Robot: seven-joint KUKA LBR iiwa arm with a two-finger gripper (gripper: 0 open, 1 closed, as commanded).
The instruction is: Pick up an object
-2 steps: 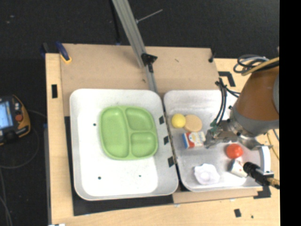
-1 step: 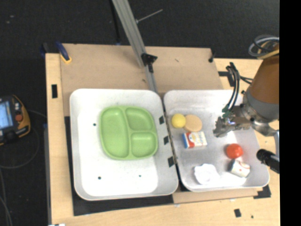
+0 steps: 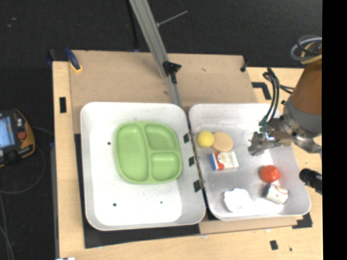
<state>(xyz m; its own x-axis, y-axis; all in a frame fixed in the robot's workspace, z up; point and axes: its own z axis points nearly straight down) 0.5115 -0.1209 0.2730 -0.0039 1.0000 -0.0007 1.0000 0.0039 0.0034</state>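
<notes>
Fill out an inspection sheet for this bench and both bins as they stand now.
Surface: wooden bench bearing left bin and right bin, side by side.
Job's things: in the right bin, yellow ball, tan disc, small carton, red ball, white cup, white-red item.
Clutter: green divided tray in left bin.
Grippers: tool over right bin, nothing visibly held.
Cables: black cables along the arm.
Surroundings: metal rail; handheld pendant at left.

A pale wooden bench [image 3: 135, 80] stands on dark floor [image 3: 32, 15]

Green divided tray [image 3: 147, 151] (left bin [image 3: 97, 199])
</notes>
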